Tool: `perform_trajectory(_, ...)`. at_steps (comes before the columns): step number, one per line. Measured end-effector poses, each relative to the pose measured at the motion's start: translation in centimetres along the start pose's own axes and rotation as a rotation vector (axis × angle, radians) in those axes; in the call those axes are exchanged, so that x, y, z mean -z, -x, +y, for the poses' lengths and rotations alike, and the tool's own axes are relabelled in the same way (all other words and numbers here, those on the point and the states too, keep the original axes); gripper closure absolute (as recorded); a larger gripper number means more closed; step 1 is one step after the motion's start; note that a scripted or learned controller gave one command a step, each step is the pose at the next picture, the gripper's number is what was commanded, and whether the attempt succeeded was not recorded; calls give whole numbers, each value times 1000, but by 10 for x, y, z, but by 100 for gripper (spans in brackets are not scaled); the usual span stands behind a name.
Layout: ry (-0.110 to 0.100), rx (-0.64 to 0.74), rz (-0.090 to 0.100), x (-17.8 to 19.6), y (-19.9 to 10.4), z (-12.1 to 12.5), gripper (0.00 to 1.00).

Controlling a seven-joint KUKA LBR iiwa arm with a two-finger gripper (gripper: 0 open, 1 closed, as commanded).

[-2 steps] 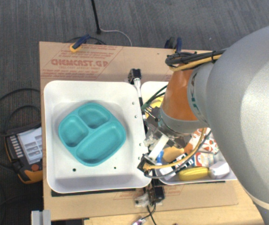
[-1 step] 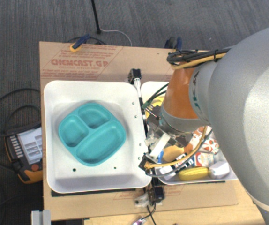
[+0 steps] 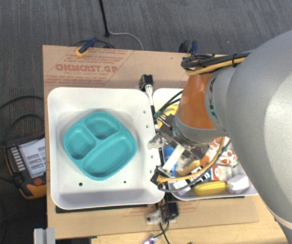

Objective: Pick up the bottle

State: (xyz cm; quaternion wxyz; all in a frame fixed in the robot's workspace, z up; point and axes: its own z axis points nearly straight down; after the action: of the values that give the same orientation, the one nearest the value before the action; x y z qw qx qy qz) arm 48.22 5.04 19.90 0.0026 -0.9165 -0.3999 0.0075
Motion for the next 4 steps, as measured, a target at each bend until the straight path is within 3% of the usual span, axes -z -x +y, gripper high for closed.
perform_trajectory(1,6,-358,8,-16,10,19,0)
perform_trajectory(2,5,-482,9,-16,-15,-12,0)
perform_trajectory(3,5,-422,10,-48,-34,-30,0)
perform_trajectory(4,2,-418,4,-40,-34,-30,100)
